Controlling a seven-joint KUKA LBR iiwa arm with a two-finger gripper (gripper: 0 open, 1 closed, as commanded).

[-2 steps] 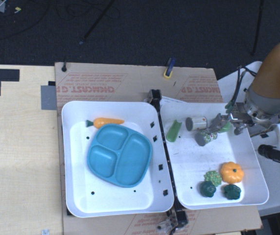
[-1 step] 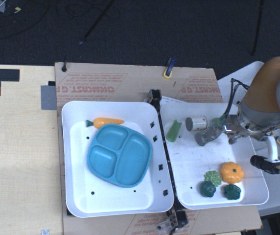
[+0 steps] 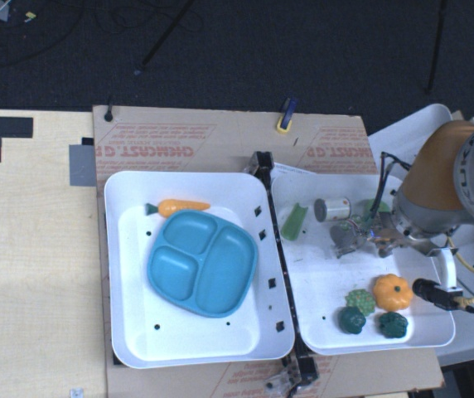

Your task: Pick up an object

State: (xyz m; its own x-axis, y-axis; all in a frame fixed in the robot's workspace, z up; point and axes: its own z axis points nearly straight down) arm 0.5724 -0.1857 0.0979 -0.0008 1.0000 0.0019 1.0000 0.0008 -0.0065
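Gripper (image 3: 346, 244) low in my right white bin (image 3: 320, 322), grip unclear | round orange toy pumpkin (image 3: 392, 292) near | nothing picked yet

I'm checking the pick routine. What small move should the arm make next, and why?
Probably shift the end effector left toward the green block, then descend: it sits in the right bin with nothing visibly between its fingers, and the block lies apart from the other items.
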